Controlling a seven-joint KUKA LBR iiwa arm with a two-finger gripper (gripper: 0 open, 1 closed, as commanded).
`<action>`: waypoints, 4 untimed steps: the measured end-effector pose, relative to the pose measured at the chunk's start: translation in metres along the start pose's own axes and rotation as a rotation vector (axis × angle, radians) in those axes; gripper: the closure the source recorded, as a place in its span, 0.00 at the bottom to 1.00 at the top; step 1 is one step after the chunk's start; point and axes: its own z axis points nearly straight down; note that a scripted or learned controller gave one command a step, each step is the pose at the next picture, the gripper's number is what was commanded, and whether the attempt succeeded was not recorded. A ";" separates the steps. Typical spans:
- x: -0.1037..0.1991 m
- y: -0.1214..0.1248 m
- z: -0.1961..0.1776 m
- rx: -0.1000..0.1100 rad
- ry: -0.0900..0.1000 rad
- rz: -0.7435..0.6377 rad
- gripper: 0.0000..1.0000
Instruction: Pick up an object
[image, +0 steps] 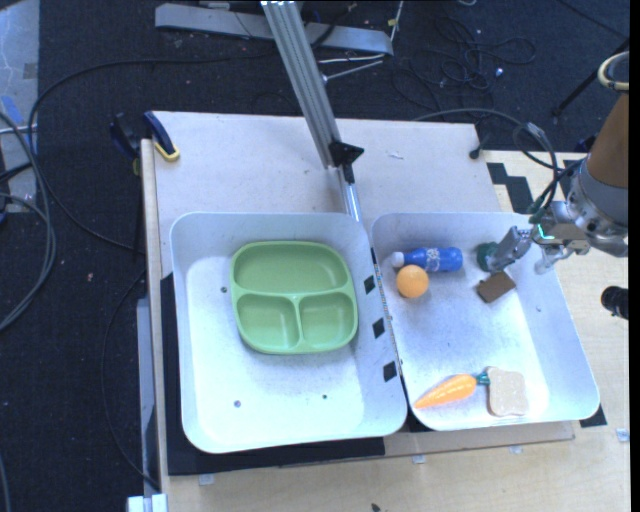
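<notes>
My gripper (529, 252) hovers over the right bin's (560, 330) far right corner, open, with nothing between its fingers. Just left of one fingertip sits a small dark green object (487, 257). A brown block (495, 288) lies just below and in front of the gripper. Farther left in that bin are a blue bottle (433, 260) lying on its side and an orange ball (412, 282) touching it. An orange carrot (447, 391) and a pale slice of bread (507, 392) lie near the bin's front edge.
The left bin (200, 400) holds a green divided plate (295, 296). A slanted metal pole (310, 85) rises from behind the bins' shared wall. The arm's grey body (605, 190) stands at the right edge of the bench.
</notes>
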 end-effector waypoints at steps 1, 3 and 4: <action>0.000 0.001 -0.001 -0.003 -0.001 -0.001 0.00; 0.001 0.002 0.085 -0.001 -0.001 0.001 0.00; -0.006 0.003 0.129 -0.003 -0.001 0.001 0.00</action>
